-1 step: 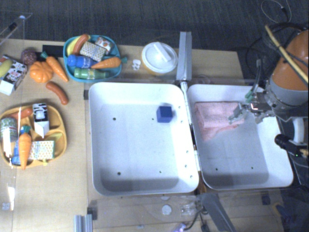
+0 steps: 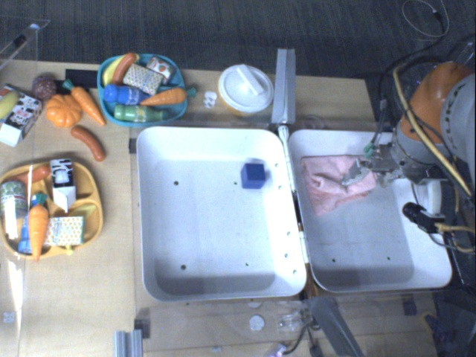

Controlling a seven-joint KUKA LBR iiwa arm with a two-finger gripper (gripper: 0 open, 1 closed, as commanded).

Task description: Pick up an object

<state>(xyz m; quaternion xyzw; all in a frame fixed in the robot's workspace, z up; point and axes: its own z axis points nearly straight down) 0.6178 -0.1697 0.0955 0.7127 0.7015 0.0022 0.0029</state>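
Note:
A pink crumpled cloth (image 2: pixel 331 186) lies in the upper left part of the right bin (image 2: pixel 387 262). My gripper (image 2: pixel 359 171) reaches in from the right and is down at the cloth's right edge, touching or just above it. A small blue cube (image 2: pixel 253 175) sits in the left bin (image 2: pixel 193 251), near its upper right corner and well away from the gripper.
The grey arm with its orange band (image 2: pixel 439 95) and cables fills the right side above the right bin. Left of the bins stand a yellow tray (image 2: pixel 89 199) and a blue bowl (image 2: pixel 141 88) of toy food. A white lidded cup (image 2: pixel 245 88) stands behind the bins.

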